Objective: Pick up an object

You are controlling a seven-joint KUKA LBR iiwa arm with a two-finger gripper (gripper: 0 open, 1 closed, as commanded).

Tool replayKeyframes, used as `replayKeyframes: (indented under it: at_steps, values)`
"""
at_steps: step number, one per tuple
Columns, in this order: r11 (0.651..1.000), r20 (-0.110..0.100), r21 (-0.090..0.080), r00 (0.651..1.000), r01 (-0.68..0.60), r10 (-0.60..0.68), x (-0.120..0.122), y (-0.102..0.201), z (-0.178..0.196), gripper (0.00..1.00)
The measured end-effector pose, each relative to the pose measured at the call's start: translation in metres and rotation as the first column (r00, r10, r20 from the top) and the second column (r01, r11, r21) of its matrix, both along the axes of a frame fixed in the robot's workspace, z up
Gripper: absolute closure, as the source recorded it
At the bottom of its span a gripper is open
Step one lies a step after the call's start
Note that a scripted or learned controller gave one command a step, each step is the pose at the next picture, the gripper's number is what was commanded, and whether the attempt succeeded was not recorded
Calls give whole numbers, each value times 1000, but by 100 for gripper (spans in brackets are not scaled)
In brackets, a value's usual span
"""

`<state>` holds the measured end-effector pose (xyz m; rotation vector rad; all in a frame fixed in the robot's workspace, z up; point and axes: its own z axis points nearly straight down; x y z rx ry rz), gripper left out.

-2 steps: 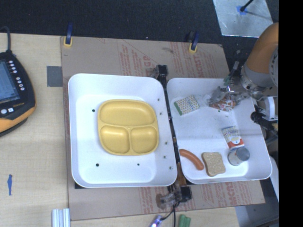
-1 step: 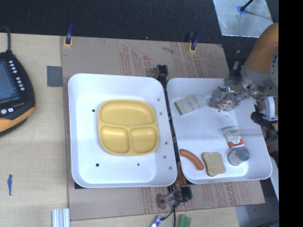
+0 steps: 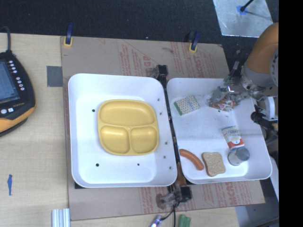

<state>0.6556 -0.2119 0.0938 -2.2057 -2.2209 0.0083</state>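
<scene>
Objects lie scattered in the right bin [image 3: 208, 178], five in all: one green patterned packet [image 3: 187, 104], one sausage [image 3: 191, 159], one slice of toast [image 3: 214, 163], one small can [image 3: 232, 137] and one grey-capped jar [image 3: 238, 156]. The sausage has its long axis on a diagonal, running from upper left to lower right, well below and left of the gripper [image 3: 224, 98]. The can lies on its side just below the gripper, its long axis running towards the lower right, with the jar touching its lower end. The packet sits near the gripper's left, tilted slightly. The gripper is low at the bin's upper right corner; whether it is spread or pinched I cannot tell. One yellow divided plate [image 3: 128, 126] rests in the left bin [image 3: 80, 126], well apart. One orange-edged pendant [image 3: 12, 93] lies on the tabletop [image 3: 33, 174].
</scene>
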Motion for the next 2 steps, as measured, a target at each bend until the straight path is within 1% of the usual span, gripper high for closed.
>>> replayKeyframes:
  at_steps: [2]
  values:
    - [1000, 0, 0, 1000, 0, 0, 0, 0, 0, 0]
